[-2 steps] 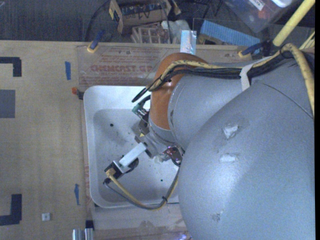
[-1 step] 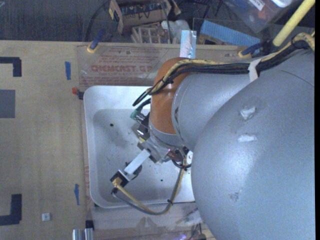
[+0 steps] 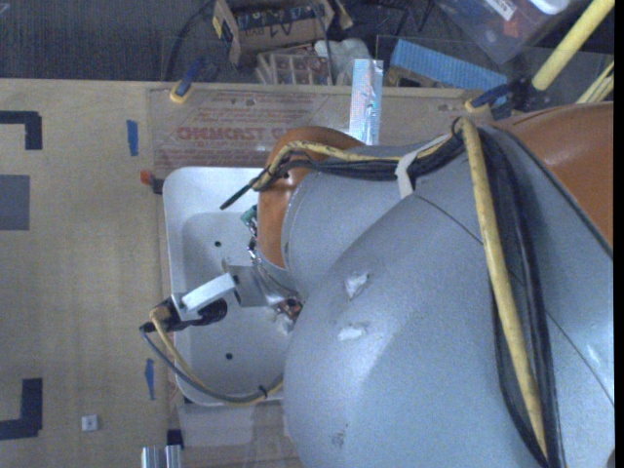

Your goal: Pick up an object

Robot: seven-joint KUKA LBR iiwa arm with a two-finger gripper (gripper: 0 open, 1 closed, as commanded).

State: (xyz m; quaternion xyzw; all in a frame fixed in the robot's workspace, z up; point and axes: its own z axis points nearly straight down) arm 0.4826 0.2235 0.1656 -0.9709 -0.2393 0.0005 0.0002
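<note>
My grey arm with its orange band reaches far over the white bin and covers most of it. The gripper sits low in the bin, below the wrist, and the arm's bulk hides its lower end. A small green-and-white thing peeks out at the wrist's left edge; what it is cannot be told. I see nothing held.
The bin's bare floor shows at the left and front, with a couple of small dark specks. The wooden bench lies to the left, with blue tape marks. Clutter and boxes stand beyond the bench's far edge.
</note>
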